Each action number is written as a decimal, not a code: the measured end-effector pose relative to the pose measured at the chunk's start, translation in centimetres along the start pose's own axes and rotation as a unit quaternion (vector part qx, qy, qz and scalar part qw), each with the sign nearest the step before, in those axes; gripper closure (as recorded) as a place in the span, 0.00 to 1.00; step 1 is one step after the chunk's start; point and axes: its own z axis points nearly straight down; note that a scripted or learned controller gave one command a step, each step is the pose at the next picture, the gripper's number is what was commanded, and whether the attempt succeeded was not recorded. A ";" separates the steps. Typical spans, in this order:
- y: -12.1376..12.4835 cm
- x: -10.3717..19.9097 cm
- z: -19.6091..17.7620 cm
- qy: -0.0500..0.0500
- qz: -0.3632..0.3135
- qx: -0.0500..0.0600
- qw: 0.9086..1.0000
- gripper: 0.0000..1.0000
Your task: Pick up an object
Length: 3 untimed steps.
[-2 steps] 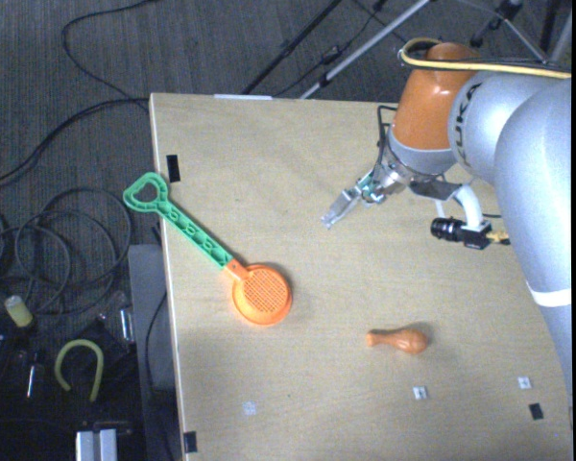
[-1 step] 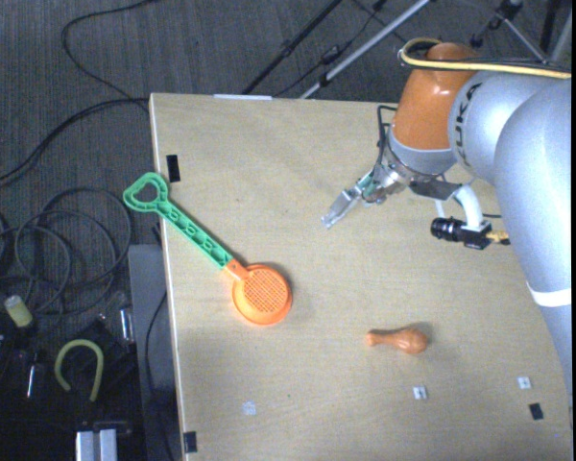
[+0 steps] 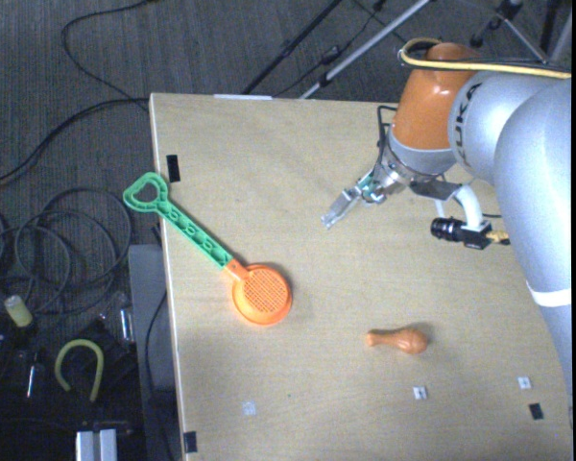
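The gripper [image 3: 338, 209] hangs over bare board, nothing between its fingers; whether they're spread or pressed together you can't tell from this angle. Use the orange strainer [image 3: 261, 294] as your landmark: gripper sits up and right of its orange head, well apart; the green handle [image 3: 185, 224] runs up-left from the head; a small tan drumstick-shaped piece [image 3: 399, 339] lies right of the head and slightly lower. Likely best: drop onto the thin handle, fingers across it, not the head.
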 end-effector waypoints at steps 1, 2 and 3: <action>0.0 0.0 0.0 0.000 0.000 0.000 1.000 0.00; 0.0 0.0 0.0 0.000 0.000 0.000 1.000 0.00; 0.0 0.0 0.0 0.000 0.000 0.000 1.000 0.00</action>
